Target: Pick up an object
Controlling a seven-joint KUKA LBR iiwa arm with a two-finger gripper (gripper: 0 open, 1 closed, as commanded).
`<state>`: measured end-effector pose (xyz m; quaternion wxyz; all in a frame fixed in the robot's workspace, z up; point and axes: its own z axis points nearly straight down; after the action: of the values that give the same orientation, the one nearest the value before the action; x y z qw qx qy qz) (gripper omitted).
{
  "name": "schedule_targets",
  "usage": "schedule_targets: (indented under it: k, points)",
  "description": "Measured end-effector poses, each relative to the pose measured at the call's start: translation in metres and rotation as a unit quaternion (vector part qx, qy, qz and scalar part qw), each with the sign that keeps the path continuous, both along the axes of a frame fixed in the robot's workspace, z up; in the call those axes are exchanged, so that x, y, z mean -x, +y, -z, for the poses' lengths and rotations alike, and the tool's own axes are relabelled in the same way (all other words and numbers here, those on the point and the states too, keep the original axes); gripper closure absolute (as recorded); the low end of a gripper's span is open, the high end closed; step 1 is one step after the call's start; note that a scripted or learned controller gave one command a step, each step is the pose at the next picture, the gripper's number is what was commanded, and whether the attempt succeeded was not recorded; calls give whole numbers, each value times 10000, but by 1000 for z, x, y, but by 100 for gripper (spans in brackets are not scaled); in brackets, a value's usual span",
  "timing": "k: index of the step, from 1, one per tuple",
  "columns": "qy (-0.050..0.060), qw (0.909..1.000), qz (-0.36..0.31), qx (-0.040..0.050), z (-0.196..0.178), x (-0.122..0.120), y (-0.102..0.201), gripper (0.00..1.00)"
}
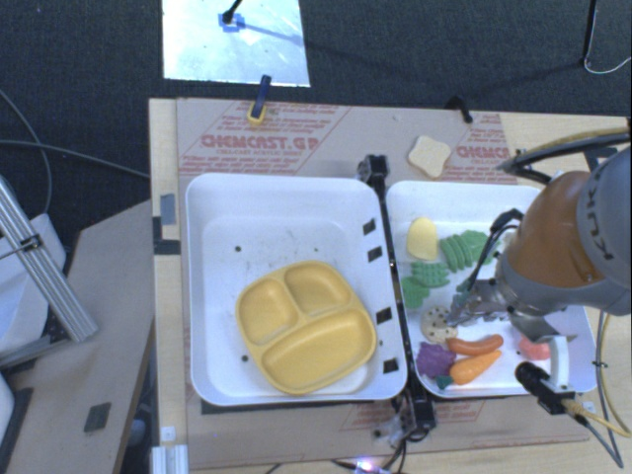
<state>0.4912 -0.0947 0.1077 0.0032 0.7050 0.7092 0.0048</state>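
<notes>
- nearest the camera, along the near rim of the right bin (494, 388), lay an orange carrot-like piece (475, 366) and, just behind it, a reddish sausage (475, 345); a purple piece (434, 359) sat at their left, in the bin's near-left corner.
- a small pink piece (534, 349) lay near the sausage's right end, partly under the arm.
- the gripper (460, 310) hung low over the middle of the right bin, its tip just above a round, pale, dotted slice (434, 321) and just behind the sausage; it could not be told how far apart the fingers stood, or whether anything was caught between them.
- the arm's orange band (553, 235) and grey wrist covered the bin's right half.
- behind the gripper lay a ridged green piece (461, 248), with a darker green leafy piece (423, 279) to its left and a yellow lemon-like piece (423, 237) near the far-left corner.
- the left bin (286, 205) held a yellow divided plate (306, 326), set toward its near side.
- a slice of toy bread (430, 155) lay on the desk (336, 131) beyond the right bin, and a blue-and-yellow clip (259, 100) sat at the desk's far edge.
</notes>
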Motion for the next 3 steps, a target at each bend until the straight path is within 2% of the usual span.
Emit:
schedule_targets:
  k: [1, 2, 3]
  points:
    - [-14, 10000, -6, -1, -10, -1, 0, 100]
    - [31, 10000, 21, 28, 20, -12, 9, 100]
    - [12, 10000, -18, 3, -82, 1, 62, 100]
